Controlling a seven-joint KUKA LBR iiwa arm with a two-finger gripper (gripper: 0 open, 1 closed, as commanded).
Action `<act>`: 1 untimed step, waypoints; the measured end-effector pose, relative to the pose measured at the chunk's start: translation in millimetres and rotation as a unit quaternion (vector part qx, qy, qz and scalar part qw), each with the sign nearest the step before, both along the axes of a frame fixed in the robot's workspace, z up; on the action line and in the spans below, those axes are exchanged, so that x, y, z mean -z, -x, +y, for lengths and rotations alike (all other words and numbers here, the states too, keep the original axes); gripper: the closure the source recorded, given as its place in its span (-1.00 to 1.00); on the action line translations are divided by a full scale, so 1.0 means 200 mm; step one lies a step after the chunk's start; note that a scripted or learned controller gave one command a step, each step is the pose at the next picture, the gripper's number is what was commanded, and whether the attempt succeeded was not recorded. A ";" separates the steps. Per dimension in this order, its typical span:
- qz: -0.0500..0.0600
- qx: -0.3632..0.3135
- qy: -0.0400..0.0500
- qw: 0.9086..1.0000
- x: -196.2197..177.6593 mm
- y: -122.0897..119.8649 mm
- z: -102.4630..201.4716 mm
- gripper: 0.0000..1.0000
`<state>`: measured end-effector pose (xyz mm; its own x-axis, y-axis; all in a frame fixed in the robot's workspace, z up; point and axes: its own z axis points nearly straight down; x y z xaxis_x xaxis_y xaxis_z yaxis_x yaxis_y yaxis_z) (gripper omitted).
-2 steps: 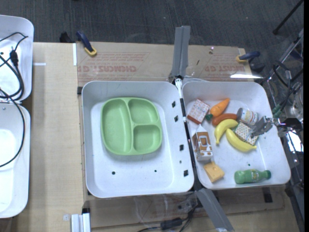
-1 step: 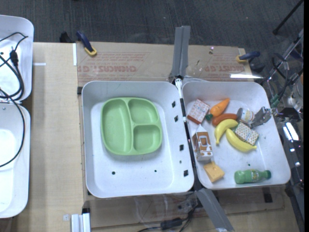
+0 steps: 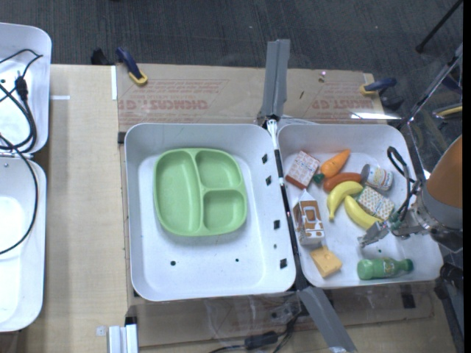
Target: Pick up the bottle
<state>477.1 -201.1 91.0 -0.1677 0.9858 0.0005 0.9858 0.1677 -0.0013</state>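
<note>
The green bottle (image 3: 384,268) lies on its side at the lower right of the frame, in the right bin (image 3: 346,132) near its lower edge, long axis running left to right, cap to the right. The gripper (image 3: 377,234) hovers just above it in the frame, fingers apart and holding nothing, beside the bananas (image 3: 352,201).

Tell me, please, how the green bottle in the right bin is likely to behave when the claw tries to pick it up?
The green bottle lies on its side, so it may well roll if nudged off-centre. Its rounded, smooth-looking body could slip between fingers. It rests close to the bin's near wall, which probably limits approach room. The claw sits just above it, apart from it.
</note>
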 end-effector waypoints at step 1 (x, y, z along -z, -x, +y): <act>0.000 0.001 0.000 1.000 -0.04 0.00 0.00 1.00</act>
<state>477.2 -201.1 99.7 -0.1649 0.9863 0.0005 0.9863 0.1649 -0.0015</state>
